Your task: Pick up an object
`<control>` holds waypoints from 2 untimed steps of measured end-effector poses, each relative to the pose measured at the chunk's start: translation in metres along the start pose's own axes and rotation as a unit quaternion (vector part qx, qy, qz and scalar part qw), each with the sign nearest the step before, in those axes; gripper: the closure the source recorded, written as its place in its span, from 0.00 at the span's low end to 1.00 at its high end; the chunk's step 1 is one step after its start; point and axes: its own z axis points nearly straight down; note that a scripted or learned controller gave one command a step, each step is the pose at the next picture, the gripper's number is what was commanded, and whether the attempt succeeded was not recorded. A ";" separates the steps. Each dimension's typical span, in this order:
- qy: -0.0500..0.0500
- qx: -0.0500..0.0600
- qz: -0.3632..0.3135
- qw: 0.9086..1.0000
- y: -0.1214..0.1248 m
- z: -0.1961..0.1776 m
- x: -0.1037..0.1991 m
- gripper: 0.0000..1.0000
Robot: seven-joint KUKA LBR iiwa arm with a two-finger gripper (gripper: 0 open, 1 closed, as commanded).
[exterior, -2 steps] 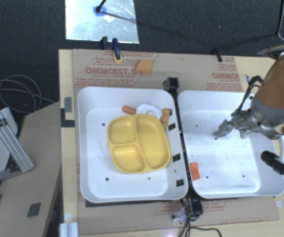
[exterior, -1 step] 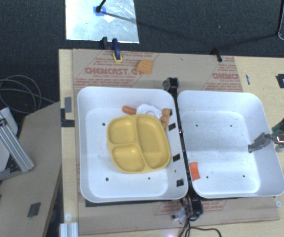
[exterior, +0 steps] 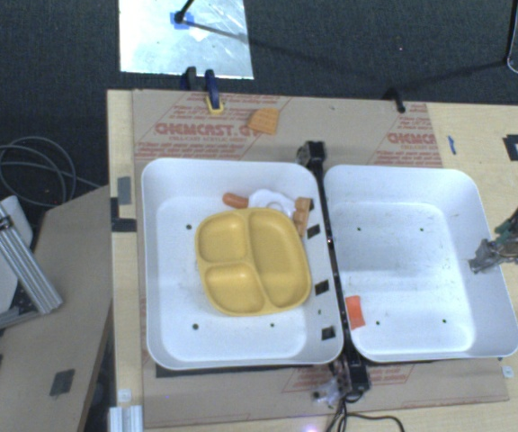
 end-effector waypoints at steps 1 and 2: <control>0.000 0.000 0.001 1.000 0.000 0.000 0.000 0.00; 0.003 0.003 -0.003 1.000 0.055 0.112 0.048 0.00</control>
